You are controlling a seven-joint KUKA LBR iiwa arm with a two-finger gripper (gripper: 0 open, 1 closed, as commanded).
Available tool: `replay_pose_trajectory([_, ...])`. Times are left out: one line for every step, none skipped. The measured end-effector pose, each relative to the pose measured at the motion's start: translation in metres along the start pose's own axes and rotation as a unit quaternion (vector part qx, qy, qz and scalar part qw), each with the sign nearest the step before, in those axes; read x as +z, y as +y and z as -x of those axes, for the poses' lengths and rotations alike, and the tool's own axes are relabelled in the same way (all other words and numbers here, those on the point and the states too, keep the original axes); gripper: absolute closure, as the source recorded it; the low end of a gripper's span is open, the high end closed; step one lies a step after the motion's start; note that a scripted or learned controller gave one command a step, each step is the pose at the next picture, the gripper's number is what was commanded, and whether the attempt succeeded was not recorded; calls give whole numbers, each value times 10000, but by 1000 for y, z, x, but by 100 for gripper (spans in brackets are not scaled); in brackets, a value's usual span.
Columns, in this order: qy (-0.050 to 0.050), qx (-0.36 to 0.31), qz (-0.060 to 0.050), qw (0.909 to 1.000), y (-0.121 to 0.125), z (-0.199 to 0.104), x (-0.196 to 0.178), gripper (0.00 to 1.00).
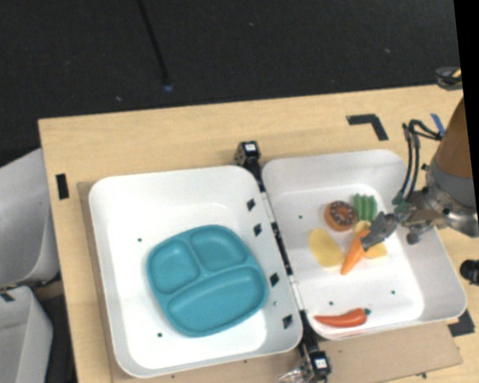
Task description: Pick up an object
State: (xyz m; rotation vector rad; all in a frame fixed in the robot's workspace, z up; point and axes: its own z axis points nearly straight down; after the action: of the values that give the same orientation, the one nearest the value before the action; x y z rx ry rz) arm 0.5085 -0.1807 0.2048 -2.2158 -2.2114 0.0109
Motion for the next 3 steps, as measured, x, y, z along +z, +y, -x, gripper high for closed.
replay_pose_trajectory([-15, -19, 67, 10000, 3, 0, -7, 0])
replay_pose_trajectory([-15, -8, 40, 10000, 1, 7, 54, 0])
replay_pose_trajectory([-13, -4, 49, 10000, 2, 8, 107, 0])
